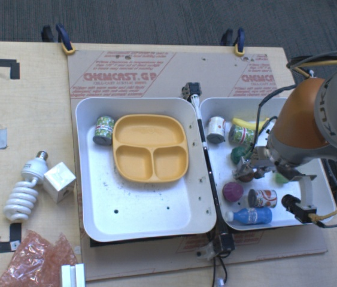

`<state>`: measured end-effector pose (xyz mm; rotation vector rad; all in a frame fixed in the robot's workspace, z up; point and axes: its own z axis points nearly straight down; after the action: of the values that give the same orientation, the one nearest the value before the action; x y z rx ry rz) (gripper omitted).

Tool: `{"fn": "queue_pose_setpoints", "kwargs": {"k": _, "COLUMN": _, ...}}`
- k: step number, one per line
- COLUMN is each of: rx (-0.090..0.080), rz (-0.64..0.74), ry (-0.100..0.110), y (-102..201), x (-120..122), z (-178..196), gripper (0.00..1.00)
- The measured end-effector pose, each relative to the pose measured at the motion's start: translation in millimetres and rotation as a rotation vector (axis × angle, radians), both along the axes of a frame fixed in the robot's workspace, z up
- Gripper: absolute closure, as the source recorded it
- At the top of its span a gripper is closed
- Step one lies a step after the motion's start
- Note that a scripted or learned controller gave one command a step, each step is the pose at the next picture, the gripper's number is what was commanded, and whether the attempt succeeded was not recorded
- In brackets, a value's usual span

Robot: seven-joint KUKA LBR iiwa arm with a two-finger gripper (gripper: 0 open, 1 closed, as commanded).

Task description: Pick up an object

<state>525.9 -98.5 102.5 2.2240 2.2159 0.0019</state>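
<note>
My end effector (247, 171), grip state indiscernible, hangs just above the purple ball (233, 191) in the right bin (318, 178); the left bin (132, 214) contains a yellow tray (151, 147).

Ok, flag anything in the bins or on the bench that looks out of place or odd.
Off the bins, a spiral bulb and a white cube lie loose on the bench, with crumpled pink wrap near the front edge. In the left bin, dark specks dot the floor beside the yellow tray. In the right bin, a blue bottle lies on its side.
</note>
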Motion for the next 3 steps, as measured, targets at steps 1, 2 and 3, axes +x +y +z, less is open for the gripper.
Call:
{"fn": "queue_pose_setpoints", "kwargs": {"k": 1, "rx": 0.000, "rz": 0.004, "ry": 0.000, "y": 67, "x": 9, "z": 90, "gripper": 1.00}}
{"fn": "queue_pose_setpoints", "kwargs": {"k": 2, "rx": -0.001, "rz": 0.006, "ry": 0.001, "y": 151, "x": 34, "z": 176, "gripper": 1.00}}
{"fn": "queue_pose_setpoints", "kwargs": {"k": 3, "rx": -0.001, "rz": 0.006, "ry": 0.001, "y": 208, "x": 24, "z": 192, "gripper": 1.00}}
